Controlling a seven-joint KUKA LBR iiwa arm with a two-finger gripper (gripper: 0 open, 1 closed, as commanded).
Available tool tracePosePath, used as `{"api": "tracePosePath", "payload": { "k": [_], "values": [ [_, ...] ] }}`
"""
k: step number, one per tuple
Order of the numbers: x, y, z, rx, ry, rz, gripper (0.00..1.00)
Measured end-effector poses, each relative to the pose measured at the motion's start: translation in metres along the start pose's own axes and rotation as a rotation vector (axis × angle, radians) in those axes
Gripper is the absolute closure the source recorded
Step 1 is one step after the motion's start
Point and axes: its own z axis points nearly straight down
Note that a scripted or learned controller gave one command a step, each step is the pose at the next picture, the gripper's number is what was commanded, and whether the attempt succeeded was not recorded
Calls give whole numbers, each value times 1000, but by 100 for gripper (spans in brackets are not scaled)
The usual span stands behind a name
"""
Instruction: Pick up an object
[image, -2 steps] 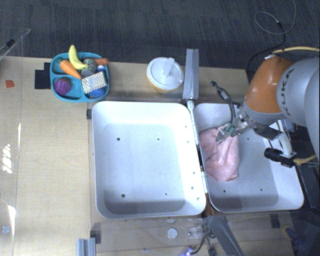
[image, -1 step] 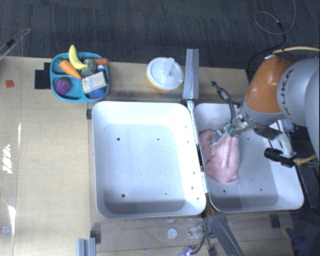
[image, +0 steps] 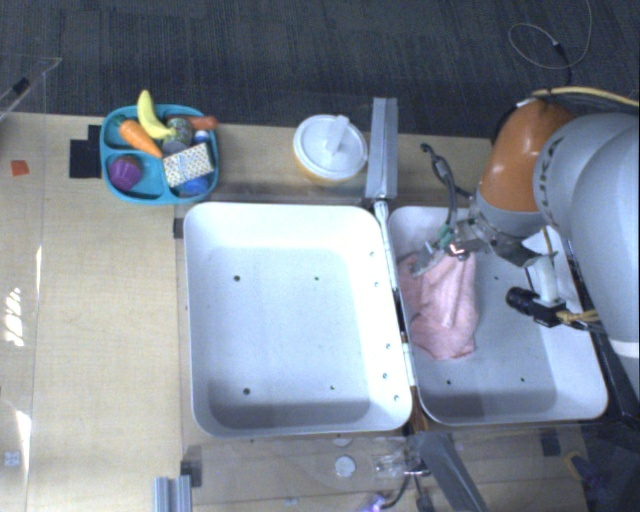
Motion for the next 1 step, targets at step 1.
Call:
{"api": "tracePosePath", "payload": {
  "k": [1],
  "values": [
    [14, -56, -2, -3, -2, -41, 0]
  ]
}}
